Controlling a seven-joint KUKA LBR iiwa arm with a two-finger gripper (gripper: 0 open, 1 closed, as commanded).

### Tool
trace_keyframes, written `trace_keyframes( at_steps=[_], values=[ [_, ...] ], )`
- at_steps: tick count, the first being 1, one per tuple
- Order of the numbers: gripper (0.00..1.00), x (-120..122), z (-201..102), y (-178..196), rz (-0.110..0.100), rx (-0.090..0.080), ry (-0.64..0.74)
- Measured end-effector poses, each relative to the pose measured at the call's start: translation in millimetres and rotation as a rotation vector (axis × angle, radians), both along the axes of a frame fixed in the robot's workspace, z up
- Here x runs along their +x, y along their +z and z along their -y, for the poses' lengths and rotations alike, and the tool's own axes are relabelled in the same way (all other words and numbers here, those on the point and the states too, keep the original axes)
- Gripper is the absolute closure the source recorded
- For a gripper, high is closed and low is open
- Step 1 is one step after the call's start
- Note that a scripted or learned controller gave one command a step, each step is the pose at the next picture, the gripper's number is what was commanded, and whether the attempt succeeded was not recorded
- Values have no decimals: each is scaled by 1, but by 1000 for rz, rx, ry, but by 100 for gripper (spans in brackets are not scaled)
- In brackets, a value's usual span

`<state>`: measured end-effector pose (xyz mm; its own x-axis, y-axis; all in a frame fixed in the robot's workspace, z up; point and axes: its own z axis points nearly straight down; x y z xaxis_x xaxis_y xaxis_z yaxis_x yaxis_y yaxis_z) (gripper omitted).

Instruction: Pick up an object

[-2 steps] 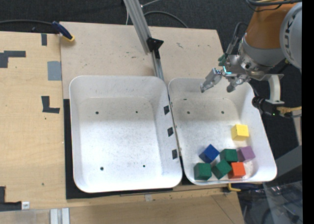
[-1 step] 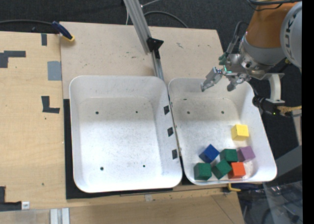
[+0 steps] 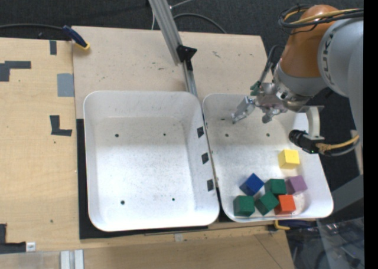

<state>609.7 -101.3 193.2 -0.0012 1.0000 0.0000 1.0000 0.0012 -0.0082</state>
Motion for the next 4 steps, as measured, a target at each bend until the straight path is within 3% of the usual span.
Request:
trace_keyframes(
  at_steps=[1,2,3,4],
  values=[
    [0,1,-1,-65,0,0,0],
    [0,-1,-2,-104,2,0,0],
    [100,0,-2,-92,6,0,1],
    [100,-3,-3,-30,13,-1,0]
  ],
)
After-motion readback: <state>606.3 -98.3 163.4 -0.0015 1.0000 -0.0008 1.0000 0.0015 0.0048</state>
